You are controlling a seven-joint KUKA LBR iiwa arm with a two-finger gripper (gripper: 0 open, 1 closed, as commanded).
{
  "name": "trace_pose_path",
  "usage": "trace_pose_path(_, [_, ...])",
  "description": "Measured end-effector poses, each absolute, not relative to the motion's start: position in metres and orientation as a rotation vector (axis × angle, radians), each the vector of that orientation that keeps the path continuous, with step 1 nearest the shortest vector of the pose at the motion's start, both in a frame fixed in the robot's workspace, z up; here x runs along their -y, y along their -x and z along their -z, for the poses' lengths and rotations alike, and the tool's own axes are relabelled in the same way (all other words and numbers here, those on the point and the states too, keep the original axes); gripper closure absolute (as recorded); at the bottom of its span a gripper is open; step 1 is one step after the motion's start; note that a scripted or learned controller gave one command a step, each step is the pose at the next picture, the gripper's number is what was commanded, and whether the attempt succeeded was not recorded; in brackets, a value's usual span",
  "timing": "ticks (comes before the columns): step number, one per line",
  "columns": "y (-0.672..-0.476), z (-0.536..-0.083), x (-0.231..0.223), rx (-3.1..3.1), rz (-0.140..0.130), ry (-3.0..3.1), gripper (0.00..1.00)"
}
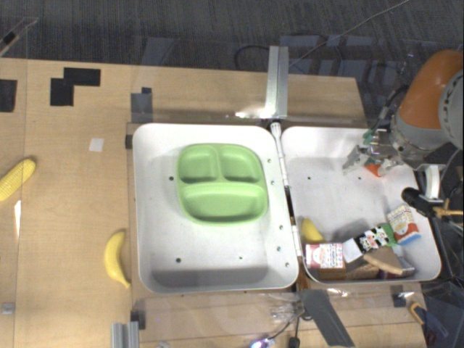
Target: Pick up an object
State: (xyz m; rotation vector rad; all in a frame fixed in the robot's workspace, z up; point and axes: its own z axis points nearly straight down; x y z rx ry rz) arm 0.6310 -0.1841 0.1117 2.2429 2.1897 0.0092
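two bins sit side by side on the table (72,194), touching along their inner edges. the left bin (152,194) holds a divided tray (220,182), lying near its middle, toward the back. the right bin (326,194) holds a heap of small items along its front edge: a small box (324,255) at the front left, a rounded piece (311,230) just behind it, and cartons (391,232) to the right. the tool (377,153) is over the right bin's back right part. on the table left of the bins lie a banana (115,258), near the left bin's front corner, and a corn cob (16,179), farther left at the edge.
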Motion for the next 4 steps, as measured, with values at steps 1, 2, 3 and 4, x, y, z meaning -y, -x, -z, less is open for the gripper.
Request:
trace_pose_path(1, [-0.671,-0.091,0.198,-2.323,-0.004,-2.115,0.0])
trace_pose_path(2, [-0.675,-0.104,0.197,-2.317,-0.012,-2.097,1.0])
trace_pose_path(3, [-0.672,-0.091,0.193,-2.501,-0.003,-1.886,1.0])
trace_pose_path(4, [-0.668,-0.209,0.122,-2.451,-0.01,-1.951,1.0])
